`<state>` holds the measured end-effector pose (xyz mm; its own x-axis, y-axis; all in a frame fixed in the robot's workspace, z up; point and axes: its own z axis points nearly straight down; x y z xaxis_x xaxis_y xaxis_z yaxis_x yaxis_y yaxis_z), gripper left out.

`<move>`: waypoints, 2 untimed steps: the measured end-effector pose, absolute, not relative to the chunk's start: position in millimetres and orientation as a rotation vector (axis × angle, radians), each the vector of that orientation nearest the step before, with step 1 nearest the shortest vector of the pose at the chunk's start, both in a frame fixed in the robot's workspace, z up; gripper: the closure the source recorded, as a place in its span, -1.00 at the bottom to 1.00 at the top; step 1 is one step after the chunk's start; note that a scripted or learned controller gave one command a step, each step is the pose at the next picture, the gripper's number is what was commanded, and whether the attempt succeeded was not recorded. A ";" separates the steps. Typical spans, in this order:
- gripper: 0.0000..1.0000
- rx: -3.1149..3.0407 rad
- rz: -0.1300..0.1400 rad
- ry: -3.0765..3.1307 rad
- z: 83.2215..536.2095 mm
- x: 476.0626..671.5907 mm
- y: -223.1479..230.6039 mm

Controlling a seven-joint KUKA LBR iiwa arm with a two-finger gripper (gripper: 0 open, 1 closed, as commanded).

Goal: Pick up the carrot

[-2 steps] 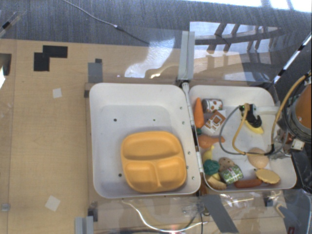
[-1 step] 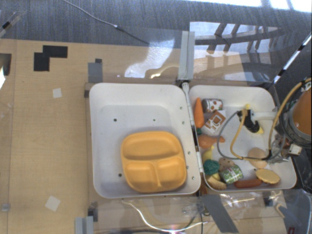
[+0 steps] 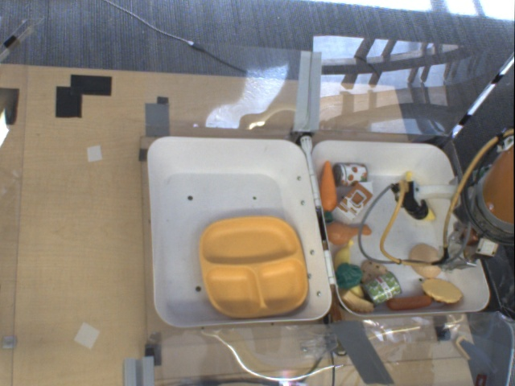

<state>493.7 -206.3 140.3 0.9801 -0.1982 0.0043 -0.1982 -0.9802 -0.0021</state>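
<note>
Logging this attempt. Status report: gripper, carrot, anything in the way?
Robot gripper at right bin's right side, apart from carrot. Carrot lies along that bin's left wall. A can and carton close beside it.

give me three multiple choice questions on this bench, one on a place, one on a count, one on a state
1. Which shallow white bin holds the yellow-orange plastic divided tray?
A the view's left one
B the view's right one
C neither

2. How many compartments does that tray have?
A two
B three
C five

3. How is the orange toy carrot placed?
A lying flat along a bin wall
B lifted above the bench
C resting on the tray

Key: 1 A, the tray sits on the floor of the left bin. 2 B, one wide section above two smaller ones. 3 A, it lies lengthwise by the left wall of the right bin.
</note>
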 end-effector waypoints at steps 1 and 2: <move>1.00 -3.123 -0.012 0.315 161.4 497.5 -205.6; 1.00 -3.123 -0.010 0.315 164.2 505.9 -205.6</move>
